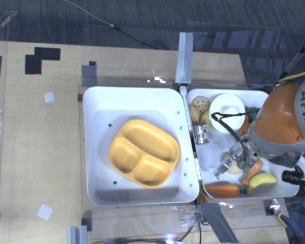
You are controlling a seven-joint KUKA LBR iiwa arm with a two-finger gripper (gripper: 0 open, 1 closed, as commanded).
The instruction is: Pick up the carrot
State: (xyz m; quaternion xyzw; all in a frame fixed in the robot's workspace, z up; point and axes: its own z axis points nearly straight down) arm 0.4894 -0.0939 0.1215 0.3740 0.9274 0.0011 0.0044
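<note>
The small orange tapered carrot (252, 170) lies in the right-hand shallow white plastic bin (213, 151), near its front right corner, tilted with its narrow end toward the front; its upper end touches or sits just beside the metal two-finger gripper (227, 165), which reaches down and to the left from the grey arm's glossy orange wrist band (279, 118). Whether the gripper's tips are spread or pressed together cannot be told, for they are small and blurred against the bin floor, and nothing can be made out between them. Just right of the carrot lies a smooth curved yellow banana (263, 180), and in front of it, along the bin's front wall, a long rounded orange-red sausage-like piece (222, 190). Further back in the same bin are a round white bowl (226, 109), a rough brown speckled cookie (199, 105) and a small cylindrical tin can (200, 133). The left-hand white bin (99, 136) holds a matte yellow divided tray with rounded compartments (143, 151).
</note>
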